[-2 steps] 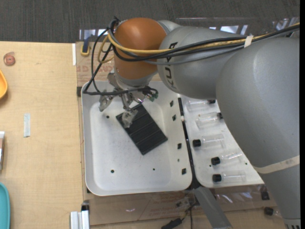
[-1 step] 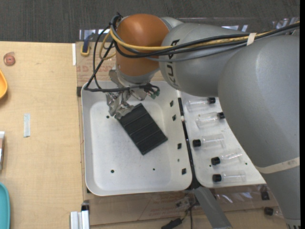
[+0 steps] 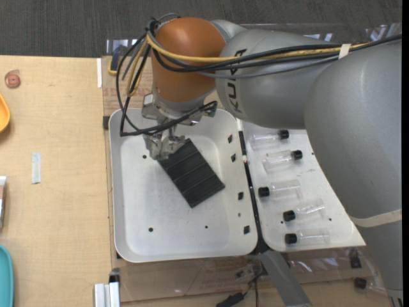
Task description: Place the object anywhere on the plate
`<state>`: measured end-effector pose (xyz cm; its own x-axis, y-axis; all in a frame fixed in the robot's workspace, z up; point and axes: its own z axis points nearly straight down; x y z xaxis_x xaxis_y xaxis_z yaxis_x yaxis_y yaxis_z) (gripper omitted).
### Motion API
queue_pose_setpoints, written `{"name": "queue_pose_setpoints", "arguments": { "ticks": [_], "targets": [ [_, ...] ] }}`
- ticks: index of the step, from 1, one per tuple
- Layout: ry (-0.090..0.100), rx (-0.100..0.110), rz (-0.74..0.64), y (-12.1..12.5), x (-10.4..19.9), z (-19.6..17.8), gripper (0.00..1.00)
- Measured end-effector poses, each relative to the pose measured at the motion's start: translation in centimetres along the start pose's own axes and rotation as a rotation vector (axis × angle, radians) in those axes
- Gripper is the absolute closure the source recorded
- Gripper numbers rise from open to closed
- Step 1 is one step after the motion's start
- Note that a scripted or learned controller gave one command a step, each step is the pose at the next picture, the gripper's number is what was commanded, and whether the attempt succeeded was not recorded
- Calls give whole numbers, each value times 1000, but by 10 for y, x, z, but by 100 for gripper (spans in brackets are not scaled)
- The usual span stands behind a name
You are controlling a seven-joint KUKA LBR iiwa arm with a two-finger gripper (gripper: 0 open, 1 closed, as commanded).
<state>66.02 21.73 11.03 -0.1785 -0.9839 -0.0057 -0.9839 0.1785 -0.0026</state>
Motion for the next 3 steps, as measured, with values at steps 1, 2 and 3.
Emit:
{"name": "queue_pose_setpoints", "arguments": {
  "ticks": [1, 2, 3],
  "targets": [
    [-1, -2, -472, 0, 3, 17, 100],
    [-1, -3, -749, 2, -10, 18, 100],
    [-2, -3, -1132, 2, -11, -34, 100]
  ]
}}
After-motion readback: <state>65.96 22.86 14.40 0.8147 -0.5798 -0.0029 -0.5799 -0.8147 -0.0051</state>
